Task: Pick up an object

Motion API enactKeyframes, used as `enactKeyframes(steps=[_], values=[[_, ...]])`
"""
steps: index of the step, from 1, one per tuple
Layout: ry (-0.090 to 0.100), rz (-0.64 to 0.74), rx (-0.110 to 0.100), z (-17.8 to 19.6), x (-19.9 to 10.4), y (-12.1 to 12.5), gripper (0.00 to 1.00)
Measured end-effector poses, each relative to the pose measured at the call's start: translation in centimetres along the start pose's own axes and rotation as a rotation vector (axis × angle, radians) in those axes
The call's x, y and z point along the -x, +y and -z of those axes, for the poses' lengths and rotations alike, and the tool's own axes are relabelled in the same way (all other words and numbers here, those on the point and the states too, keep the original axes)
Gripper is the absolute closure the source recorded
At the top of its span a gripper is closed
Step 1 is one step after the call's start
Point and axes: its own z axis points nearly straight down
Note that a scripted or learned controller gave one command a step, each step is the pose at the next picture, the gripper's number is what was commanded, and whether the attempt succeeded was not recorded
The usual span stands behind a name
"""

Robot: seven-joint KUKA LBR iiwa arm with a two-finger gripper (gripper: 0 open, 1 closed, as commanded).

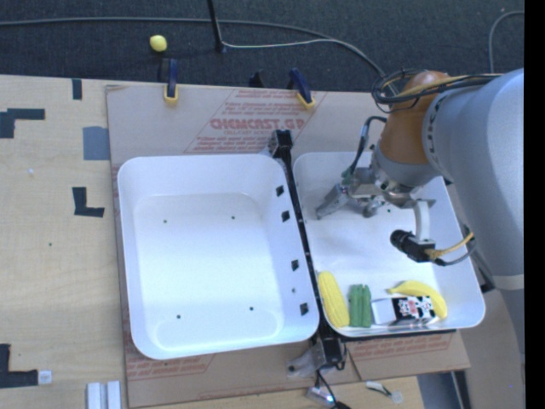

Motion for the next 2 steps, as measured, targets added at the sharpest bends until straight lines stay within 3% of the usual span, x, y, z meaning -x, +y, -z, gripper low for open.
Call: enactKeyframes(steps=[1, 2], values=[[-0.001, -0.006, 0.005, 0.4, 0.4, 0.1, 0.0], [-0.003, -0.011, 0.005, 0.4, 8.9, 2.4, 0.0]])
